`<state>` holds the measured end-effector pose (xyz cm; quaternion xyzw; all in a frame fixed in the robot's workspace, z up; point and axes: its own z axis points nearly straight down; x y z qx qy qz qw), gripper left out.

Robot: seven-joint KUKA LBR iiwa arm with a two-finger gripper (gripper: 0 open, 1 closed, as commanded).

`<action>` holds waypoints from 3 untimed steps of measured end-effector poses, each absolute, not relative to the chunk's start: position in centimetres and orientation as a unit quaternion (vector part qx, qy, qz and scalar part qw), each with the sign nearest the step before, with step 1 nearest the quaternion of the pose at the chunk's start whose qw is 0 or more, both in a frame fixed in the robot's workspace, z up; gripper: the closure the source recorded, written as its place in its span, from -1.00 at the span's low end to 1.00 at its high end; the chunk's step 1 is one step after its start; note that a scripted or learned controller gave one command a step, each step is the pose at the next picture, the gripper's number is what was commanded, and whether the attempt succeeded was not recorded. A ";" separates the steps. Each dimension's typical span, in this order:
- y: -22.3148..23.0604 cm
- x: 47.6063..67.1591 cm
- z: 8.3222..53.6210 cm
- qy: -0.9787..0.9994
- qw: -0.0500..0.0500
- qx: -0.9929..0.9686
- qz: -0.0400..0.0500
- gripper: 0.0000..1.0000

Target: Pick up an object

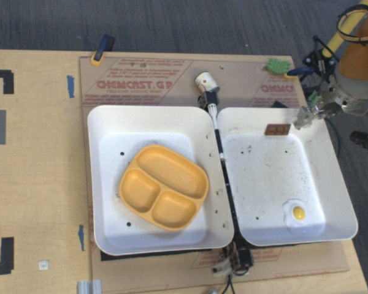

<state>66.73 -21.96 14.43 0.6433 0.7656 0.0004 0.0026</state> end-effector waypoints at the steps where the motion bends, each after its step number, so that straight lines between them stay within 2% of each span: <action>1: -21.8 66.7 14.4 0.766 0.001 0.643 0.001 -1.00; 2: -21.9 62.4 10.8 0.773 0.005 0.635 0.004 -1.00; 3: -21.9 59.0 10.4 0.731 0.010 0.682 0.009 -1.00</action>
